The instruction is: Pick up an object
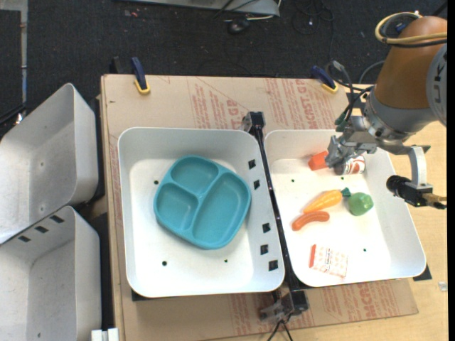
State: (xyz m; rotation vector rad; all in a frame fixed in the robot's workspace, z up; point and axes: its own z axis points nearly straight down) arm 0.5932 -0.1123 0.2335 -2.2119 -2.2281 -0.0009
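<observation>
A slanted top-down look at a counter carrying two shallow white bins side by side. The left bin holds a teal divided plate. The right bin holds several small things: an orange block near its far edge, a red and white item just beside it, a toy carrot, a green pepper touching the carrot's leafy end, a red sausage just below the carrot, and a white card with red print nearer the front. The arm reaches in from the right. Its pincer is down over the far edge of the right bin, between the orange block and the red and white item, close against both. How far it is open cannot be told, nor whether it grips anything.
</observation>
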